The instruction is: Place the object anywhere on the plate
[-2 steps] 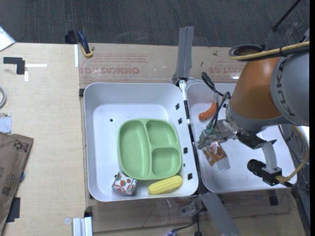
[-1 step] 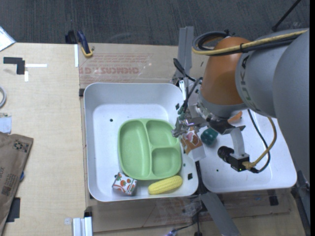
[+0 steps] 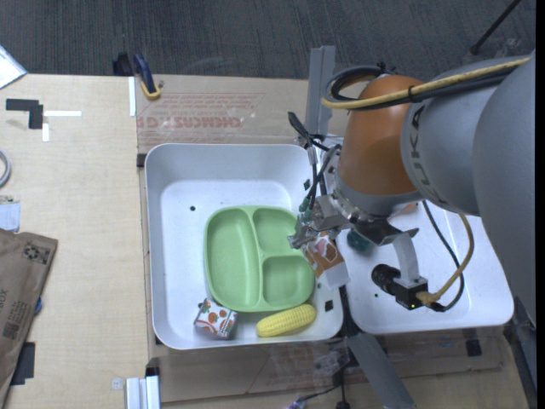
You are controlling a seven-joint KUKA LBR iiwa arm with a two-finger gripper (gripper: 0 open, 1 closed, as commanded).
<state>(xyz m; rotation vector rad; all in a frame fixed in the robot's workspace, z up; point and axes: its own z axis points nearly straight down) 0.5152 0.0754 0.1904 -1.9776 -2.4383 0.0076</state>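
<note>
A green divided plate [image 3: 255, 258] lies in the left bin [image 3: 170, 228]. My gripper [image 3: 308, 231] hangs over the plate's right rim, under the orange wrist band. It is shut on a small brown and white packet [image 3: 324, 254], which hangs just below the fingers. The packet is above the strip between the plate's edge and the rim that divides the two bins. The arm hides the top of the packet.
A yellow corn cob [image 3: 286, 319] lies in front of the plate, and a red and white carton [image 3: 215, 320] sits at the left bin's front left. A teal object [image 3: 358, 242] shows in the right bin [image 3: 477, 296] under the arm.
</note>
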